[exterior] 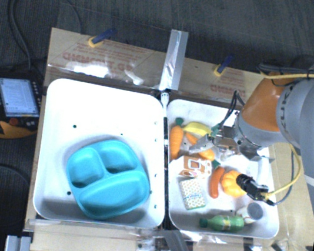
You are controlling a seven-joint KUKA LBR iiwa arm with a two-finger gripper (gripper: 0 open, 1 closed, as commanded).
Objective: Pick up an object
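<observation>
Overhead, two white bins sit side by side on the bench.

Left bin point(66, 101): one blue divided plate point(108, 177) with three compartments, lying toward the near side.

Right bin point(265, 226): a crowd of small items.
- Carrot point(175, 141), lying lengthwise just beside the wall shared with the left bin.
- Yellow banana-like piece point(197, 128) at the far end, near the carrot's top.
- Small printed carton point(193, 166) with orange markings, mid-bin.
- Patterned white packet point(192, 193), just nearer than the carton.
- Slim red-orange piece point(215, 182), beside an orange round fruit point(231, 182).
- Green bottle point(223, 223), lying on its side along the near wall.
- Grey round cap-like item point(255, 211), near the right corner.

Arm: grey, with an orange band, reaching in from the right. Its end effector point(216, 142) is low over the far half of the right bin, among the banana piece, the carton and small orange bits. How far the end effector is open cannot be told, nor whether anything sits within it.

Beyond the bins: a handheld control pendant point(10, 100) on the floor at left.
</observation>
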